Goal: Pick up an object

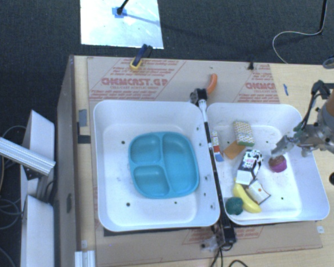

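Dark carpet around, w/ a pale desk (pixel 300 77) carrying two shallow white bins side by side. The left bin (pixel 108 149) has a blue divided tray (pixel 162 164) in it. The right bin (pixel 309 149) holds the clutter: a patterned box (pixel 243 131), an orange block (pixel 234 149), a black-and-white carton (pixel 249 164), a banana (pixel 246 198), a small red-and-white box (pixel 259 192), a green ball (pixel 234 205), and a small purple object (pixel 278 163) toward the bin's right.

The arm comes in from the right; its hand (pixel 283 147) sits low over the right bin, just above and touching or nearly touching the purple object. Can't tell if the fingers are apart or together, too blurred.

Judgement: approach/descend step, nothing lifted yet. Likely target is the purple object. The next move needs the fingers straddling it, a firm close, then a straight lift clear of the carton nearby.
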You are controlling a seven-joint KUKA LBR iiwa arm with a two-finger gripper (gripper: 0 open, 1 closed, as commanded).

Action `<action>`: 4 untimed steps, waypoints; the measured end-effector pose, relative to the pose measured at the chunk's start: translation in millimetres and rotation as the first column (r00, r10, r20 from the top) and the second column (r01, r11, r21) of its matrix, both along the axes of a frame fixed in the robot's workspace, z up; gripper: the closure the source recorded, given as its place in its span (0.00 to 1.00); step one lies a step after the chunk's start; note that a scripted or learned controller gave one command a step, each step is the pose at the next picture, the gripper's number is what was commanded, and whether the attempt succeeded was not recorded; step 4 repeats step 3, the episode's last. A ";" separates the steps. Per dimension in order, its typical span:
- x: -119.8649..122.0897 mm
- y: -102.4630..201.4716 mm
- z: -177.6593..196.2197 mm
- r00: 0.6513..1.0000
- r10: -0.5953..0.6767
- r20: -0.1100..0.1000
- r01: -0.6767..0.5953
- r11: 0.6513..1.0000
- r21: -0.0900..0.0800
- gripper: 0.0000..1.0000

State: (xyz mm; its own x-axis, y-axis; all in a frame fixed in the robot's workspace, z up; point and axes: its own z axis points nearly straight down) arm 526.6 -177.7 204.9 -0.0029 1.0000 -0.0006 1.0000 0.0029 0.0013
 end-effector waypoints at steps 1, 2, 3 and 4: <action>26.1 -29.1 -120.4 1.000 -0.002 0.001 0.002 1.000 -0.001 0.00; 26.8 -29.1 -109.7 1.000 -0.001 0.003 0.001 1.000 -0.001 1.00; 20.4 34.2 -8.0 1.000 0.001 0.003 -0.001 1.000 0.000 1.00; 20.4 34.2 -8.0 1.000 0.001 0.003 -0.001 1.000 0.000 1.00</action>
